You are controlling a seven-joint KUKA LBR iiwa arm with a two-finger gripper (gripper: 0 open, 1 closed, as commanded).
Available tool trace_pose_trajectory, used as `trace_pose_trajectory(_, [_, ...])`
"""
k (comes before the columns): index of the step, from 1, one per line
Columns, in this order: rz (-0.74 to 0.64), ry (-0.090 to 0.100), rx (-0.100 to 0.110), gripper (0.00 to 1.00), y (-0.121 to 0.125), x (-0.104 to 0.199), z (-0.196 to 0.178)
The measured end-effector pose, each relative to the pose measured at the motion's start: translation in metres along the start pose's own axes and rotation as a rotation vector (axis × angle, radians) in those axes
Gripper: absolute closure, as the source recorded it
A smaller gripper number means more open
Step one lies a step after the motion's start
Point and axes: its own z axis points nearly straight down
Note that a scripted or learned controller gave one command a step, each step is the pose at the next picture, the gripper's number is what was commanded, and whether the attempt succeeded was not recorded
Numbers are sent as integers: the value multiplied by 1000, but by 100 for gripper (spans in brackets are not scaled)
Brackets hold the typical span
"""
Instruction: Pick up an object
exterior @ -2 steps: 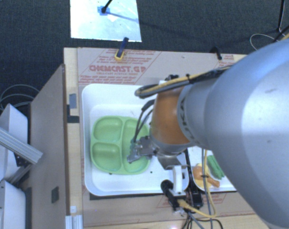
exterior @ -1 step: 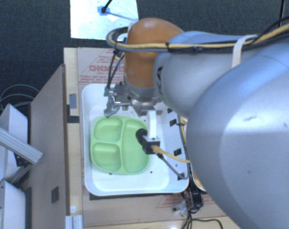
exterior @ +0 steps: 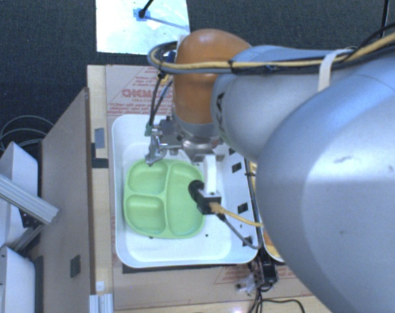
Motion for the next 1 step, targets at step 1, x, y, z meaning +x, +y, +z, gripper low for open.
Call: trace_pose_trajectory(1, [0, 0, 0, 0, 0, 0, 0])
